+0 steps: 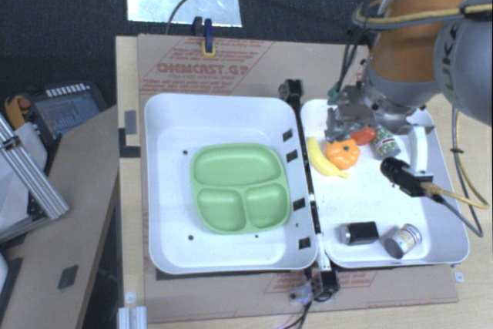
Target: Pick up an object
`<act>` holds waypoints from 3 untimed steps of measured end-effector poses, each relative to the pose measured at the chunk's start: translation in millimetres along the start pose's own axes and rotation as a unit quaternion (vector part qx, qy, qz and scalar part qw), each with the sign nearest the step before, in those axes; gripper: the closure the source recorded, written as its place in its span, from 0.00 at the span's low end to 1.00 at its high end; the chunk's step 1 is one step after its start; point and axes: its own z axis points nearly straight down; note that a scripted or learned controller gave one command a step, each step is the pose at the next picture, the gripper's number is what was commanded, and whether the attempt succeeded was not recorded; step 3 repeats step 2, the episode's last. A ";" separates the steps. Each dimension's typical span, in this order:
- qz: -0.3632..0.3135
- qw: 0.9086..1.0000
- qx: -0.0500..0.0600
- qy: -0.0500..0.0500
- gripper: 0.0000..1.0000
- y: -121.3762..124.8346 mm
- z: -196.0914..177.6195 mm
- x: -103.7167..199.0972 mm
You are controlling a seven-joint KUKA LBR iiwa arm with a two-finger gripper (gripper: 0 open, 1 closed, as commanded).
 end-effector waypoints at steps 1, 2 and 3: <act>0.000 1.000 0.002 0.000 1.00 10.1 28.7 51.5; 0.000 1.000 0.001 0.000 1.00 30.9 54.7 99.1; 0.000 1.000 0.001 0.000 1.00 30.9 54.7 99.1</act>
